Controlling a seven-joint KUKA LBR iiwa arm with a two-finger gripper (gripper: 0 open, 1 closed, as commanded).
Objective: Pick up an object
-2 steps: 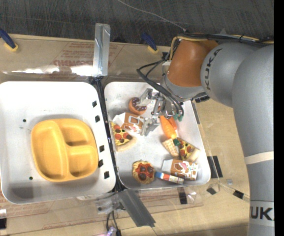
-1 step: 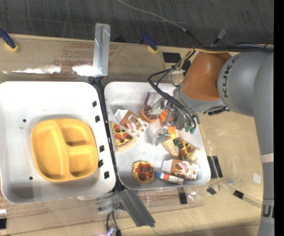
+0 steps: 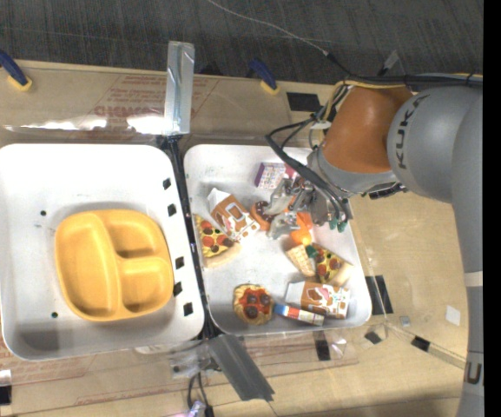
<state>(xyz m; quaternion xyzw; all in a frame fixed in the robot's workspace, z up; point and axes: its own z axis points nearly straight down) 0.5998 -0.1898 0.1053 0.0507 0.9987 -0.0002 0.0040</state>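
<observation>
The arm (image 3: pixel 424 146) reaches into the right bin (image 3: pixel 233 159). Left of that bin, the other bin (image 3: pixel 24 181) holds a yellow tray (image 3: pixel 111 261). The gripper (image 3: pixel 295 205) hangs low over the right bin's middle; whether it grips anything cannot be told. An orange carton (image 3: pixel 235 216) lies just left of it there, pizza slices (image 3: pixel 215 239) nearer the dividing wall, a purple box (image 3: pixel 270 176) toward the far wall.

Toys (image 3: pixel 272 250) crowd right bin (image 3: pixel 233 159); gaps seemingly narrow.

2 bins (image 3: pixel 7 233), 1 yellow tray (image 3: pixel 111 263)
</observation>
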